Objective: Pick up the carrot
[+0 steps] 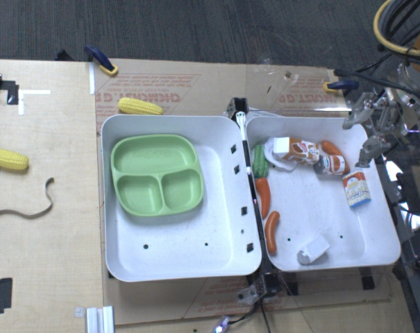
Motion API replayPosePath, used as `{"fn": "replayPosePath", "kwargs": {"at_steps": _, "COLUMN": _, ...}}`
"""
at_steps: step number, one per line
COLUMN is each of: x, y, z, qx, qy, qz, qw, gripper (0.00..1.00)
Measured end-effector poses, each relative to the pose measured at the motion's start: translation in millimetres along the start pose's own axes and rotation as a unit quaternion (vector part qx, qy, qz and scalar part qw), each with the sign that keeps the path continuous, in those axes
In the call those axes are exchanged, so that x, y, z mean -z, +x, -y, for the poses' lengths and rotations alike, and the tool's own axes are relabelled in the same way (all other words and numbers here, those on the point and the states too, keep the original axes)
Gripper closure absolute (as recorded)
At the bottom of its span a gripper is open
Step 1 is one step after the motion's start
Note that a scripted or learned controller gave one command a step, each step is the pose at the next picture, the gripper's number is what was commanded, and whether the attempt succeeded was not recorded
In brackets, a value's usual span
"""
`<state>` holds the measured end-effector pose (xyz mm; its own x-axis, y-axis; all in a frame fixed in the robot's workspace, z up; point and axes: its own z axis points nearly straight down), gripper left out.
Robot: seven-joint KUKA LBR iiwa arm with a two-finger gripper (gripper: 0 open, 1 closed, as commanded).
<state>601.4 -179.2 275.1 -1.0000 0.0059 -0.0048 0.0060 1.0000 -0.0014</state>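
Robotics lab: clamped cardboard bench [154, 89], cable loops [404, 19], bins [175, 255].

Two bins sit side by side on the bench. The left bin [175, 255] holds a divided tray [156, 174] in its rear left part. In the right bin [334, 252], the carrot [263, 194] lies along the left wall, a sausage [271, 232] just in front of it (toward the viewer). A packet [312, 155] lies at the rear, a small carton [357, 189] to its right. The gripper [376, 132] hangs above the bin's rear right corner.
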Motion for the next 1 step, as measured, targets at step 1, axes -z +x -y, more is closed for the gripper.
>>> {"fn": "replayPosePath", "kwargs": {"at_steps": 1, "x": -137.3, "y": 29.2, "z": -72.5, "qx": -0.071, "qy": -0.001, "qz": -0.001, "qw": 0.9975, "gripper": 0.0}}
